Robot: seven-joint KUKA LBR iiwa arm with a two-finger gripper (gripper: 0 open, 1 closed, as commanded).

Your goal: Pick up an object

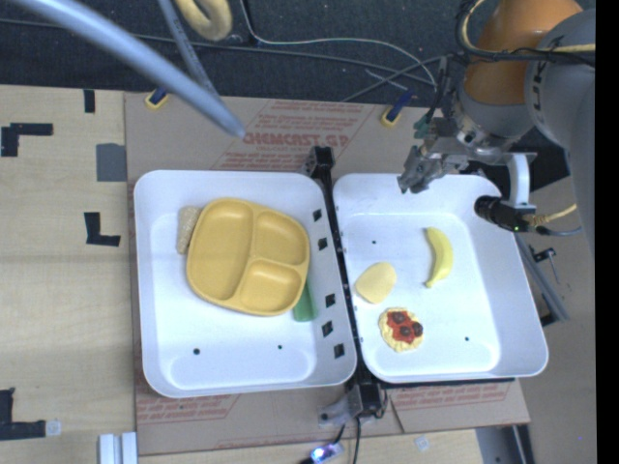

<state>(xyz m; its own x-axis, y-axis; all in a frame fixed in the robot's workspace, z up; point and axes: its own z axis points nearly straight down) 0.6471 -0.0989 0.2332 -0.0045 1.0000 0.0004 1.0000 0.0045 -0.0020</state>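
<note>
Gripper (418,177) hovering over the right bin's (484,356) far rim.
Its grasp state is unclear; banana (438,255), small pizza (402,329) and yellow divided plate (248,256) are lying nearer.

The scene is viewed from a single fixed camera set above the bench and tilted downward at a slant. Both white bins are taken in whole, with the divider (334,259) between them placed just right of the frame's centre. The left bin (160,288) and right bin (503,298) are seen at moderate distance. The arm (522,56) is seen entering right of the divider, at the upper corner.
</note>
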